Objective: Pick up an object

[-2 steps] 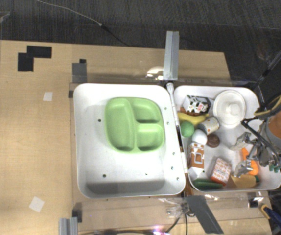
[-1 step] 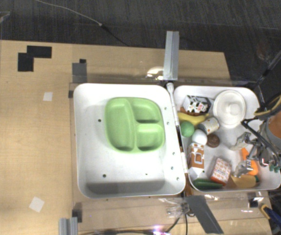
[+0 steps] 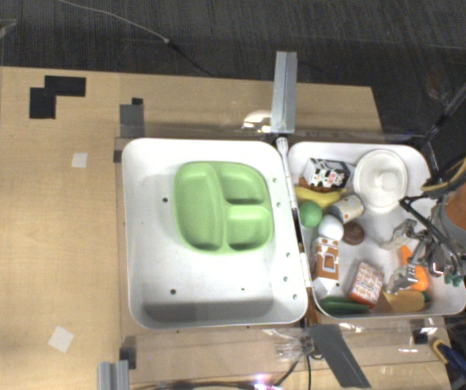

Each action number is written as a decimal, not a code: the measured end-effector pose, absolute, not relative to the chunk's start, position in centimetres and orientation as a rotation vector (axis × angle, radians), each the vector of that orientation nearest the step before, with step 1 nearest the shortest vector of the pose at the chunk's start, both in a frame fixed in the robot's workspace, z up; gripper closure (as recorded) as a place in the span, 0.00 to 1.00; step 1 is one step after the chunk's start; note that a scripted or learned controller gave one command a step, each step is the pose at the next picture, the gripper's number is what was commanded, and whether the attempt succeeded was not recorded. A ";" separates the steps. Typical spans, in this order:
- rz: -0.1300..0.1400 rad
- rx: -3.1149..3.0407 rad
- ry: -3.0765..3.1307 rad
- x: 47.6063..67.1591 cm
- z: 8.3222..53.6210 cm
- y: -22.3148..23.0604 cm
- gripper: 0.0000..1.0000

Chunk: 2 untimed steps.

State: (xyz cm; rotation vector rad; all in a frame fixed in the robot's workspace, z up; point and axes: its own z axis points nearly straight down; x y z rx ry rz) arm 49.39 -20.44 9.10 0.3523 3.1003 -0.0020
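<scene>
The left bin point(image 3: 148, 242) on the desk point(image 3: 46, 242) holds one smooth green tray point(image 3: 221, 205) with three compartments. The right bin point(image 3: 428, 165) is crowded: a round white bowl point(image 3: 381, 177), a black-and-white toy point(image 3: 327, 174), a curved banana point(image 3: 318, 195), a green ball point(image 3: 310, 215), a white egg point(image 3: 330, 228), a small brown ball point(image 3: 353, 233), a printed box point(image 3: 366, 283) and a cucumber point(image 3: 346, 305). The claw point(image 3: 416, 254) hangs over this bin's right part; whether it is apart or together, I cannot tell.
</scene>
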 end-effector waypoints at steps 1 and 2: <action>-0.001 0.390 3.100 49.9 9.1 -20.5 0.00; -0.001 0.470 3.083 49.5 9.1 -20.4 0.00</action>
